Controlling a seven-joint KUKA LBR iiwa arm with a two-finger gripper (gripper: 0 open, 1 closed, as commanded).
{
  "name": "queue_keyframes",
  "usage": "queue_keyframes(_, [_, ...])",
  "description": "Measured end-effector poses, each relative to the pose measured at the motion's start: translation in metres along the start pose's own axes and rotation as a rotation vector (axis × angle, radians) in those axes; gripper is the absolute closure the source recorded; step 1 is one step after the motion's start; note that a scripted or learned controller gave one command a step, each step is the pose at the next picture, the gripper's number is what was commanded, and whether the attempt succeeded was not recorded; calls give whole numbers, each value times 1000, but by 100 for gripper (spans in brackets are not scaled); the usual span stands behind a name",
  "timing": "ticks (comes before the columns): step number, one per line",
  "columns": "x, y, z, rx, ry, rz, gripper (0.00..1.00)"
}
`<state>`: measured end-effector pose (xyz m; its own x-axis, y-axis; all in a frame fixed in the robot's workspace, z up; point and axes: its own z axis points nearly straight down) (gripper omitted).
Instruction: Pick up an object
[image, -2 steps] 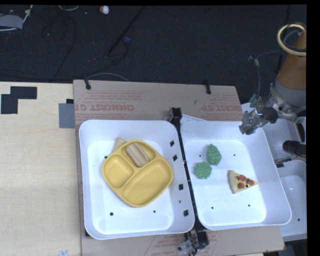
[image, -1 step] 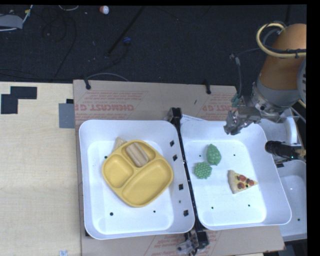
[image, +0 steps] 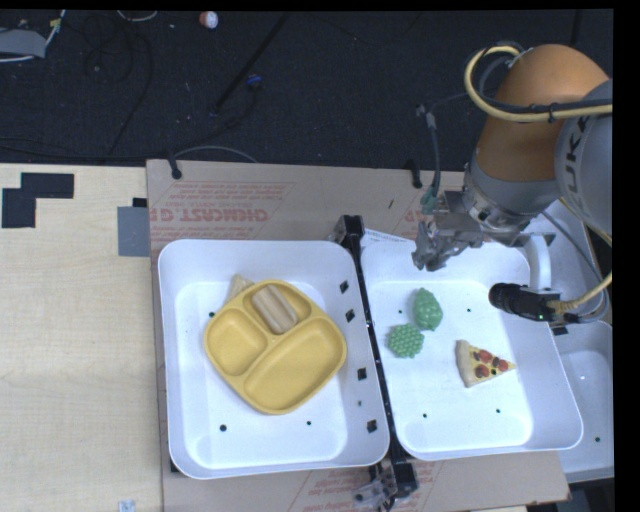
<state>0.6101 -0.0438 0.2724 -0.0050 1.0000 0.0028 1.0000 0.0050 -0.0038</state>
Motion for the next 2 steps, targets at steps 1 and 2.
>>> queue_keyframes(1, [50,4,2,-1,-1,0,100])
queue_keyframes(2, [104,8,9,-1,-1,0,100])
